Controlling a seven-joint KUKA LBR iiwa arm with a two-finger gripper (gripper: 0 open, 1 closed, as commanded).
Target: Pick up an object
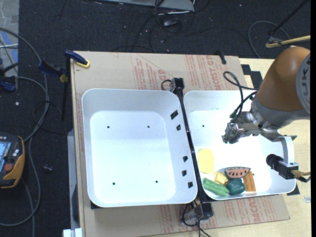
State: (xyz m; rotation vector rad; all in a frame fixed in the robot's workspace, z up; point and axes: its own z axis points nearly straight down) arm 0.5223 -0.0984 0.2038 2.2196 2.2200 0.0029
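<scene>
In the right bin (pixel 217 107), the toys are bunched along the near edge toward the near right corner. A pale yellow piece (pixel 206 160) stands closest to the divider, its long axis running from the near edge toward the far edge. A green piece (pixel 215 186) lies slantwise, its long axis running from the divider down toward the near rim. A watermelon slice (pixel 237 172) lies with its long axis across the bin, parallel to the near edge; a teal piece (pixel 235 186) sits just below it, and an orange piece (pixel 250 181) points toward the near rim. These overlap, so their outlines are partly hidden. The gripper (pixel 232 135) hangs above the middle of the right bin, apart from the toys; its dark fingers blur together, and whether they are apart cannot be told. The arm enters from the right, its orange band (pixel 279 83) cut off by the frame. The left bin (pixel 131 147) lies beside it.
</scene>
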